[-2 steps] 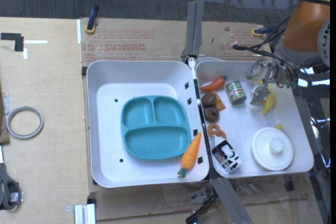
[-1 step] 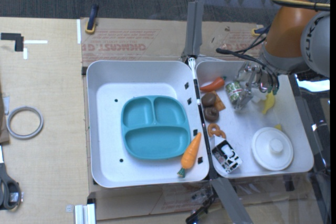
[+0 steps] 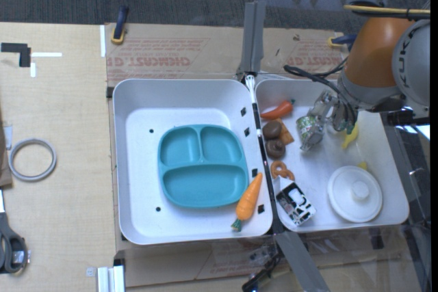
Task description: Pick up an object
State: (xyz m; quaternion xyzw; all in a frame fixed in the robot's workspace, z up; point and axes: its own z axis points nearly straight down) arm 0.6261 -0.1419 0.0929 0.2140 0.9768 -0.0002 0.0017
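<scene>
1. A roll of tape (image 3: 31, 159) lies on the bare bench, well apart from the bins, likely just stored there.
2. The left bin (image 3: 130, 113) holds a teal divided plate (image 3: 202, 165); a toy carrot (image 3: 249, 197) leans at its right rim.
3. Mirrored lettering on the cardboard (image 3: 161, 53) behind the bins is too garbled to read.
4. The right bin (image 3: 390, 167) crowds small toys along its left wall, leaving candidates within reach.
5. The gripper (image 3: 328, 116) hangs over a crumpled silvery object (image 3: 309, 129), the likeliest target; whether it pinches it, I cannot tell.
6. "KUK" shows on the arm (image 3: 410, 65).
</scene>
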